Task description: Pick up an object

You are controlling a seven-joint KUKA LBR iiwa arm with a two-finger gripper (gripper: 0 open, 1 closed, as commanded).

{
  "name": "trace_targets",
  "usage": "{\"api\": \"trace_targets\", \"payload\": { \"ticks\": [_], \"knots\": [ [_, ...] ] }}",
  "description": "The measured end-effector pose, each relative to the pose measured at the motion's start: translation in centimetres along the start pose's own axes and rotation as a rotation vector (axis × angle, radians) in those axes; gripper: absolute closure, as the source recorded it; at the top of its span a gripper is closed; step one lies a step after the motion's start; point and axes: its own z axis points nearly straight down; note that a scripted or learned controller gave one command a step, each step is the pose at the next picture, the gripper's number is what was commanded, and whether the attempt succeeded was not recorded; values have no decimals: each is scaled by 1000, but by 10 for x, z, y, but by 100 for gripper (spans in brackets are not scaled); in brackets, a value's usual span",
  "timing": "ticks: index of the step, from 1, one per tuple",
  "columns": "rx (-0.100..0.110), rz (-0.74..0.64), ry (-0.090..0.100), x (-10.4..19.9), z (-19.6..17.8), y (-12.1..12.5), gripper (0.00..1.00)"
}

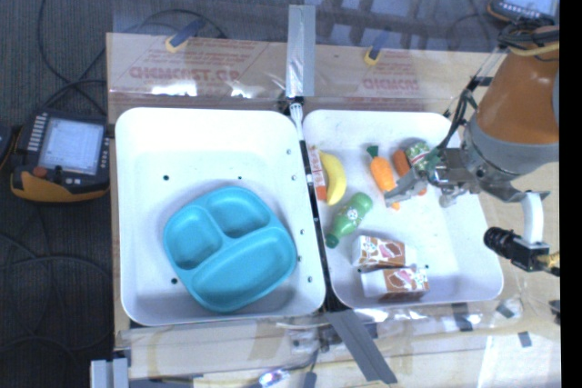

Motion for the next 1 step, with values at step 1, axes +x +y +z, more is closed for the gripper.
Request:
{"api": "trace_targets", "payload": {
  "ticks": [1],
  "knots": [
    [0, 79, 0, -10, 41, 46, 0]
  ]
}}
